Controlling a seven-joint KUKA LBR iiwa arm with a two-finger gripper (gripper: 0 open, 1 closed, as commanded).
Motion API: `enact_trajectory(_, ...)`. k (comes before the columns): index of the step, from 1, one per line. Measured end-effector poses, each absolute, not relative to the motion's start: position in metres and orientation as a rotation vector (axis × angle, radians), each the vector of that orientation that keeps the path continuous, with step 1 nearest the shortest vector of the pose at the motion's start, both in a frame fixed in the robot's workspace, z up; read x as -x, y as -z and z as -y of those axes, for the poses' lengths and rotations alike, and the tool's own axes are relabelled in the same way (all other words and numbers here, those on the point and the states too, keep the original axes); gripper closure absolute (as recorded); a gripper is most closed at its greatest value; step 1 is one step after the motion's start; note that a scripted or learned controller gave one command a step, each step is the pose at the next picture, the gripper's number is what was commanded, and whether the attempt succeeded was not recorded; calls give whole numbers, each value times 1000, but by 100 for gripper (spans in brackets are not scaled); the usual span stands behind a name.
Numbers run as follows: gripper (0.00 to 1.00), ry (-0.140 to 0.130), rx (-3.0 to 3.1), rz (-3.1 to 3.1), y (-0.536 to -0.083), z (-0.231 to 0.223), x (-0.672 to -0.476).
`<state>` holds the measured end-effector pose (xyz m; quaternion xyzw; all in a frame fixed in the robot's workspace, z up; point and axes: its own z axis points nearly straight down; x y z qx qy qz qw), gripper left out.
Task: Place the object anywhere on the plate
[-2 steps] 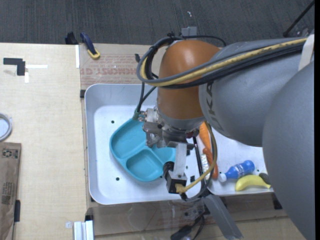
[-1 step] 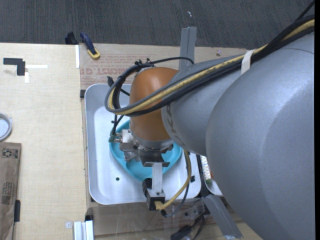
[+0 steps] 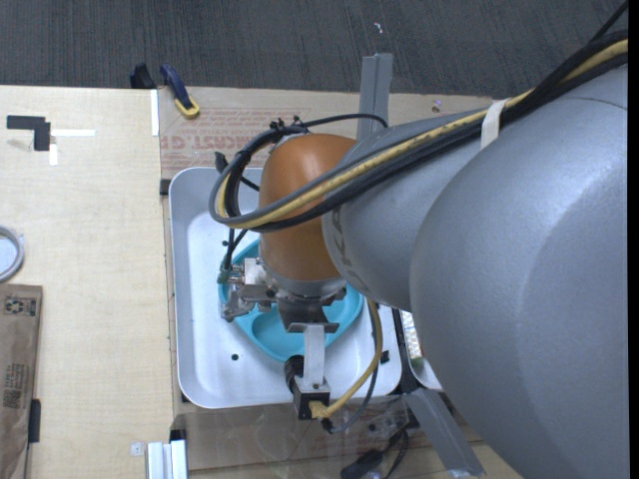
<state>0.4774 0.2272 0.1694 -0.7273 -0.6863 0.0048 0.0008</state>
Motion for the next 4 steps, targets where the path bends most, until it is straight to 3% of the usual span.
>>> enact_trajectory(1, 0, -4, 2081, 2353, -108, -140, -479)
enact_trajectory(2, 0, -8, 2355, 2077, -188, -56, -478)
enact_trajectory(3, 100, -18, 2356, 2072, -194, -55, -479)
enact_trajectory(4, 100, -13, 2442, 1977, -246, -213, -492)
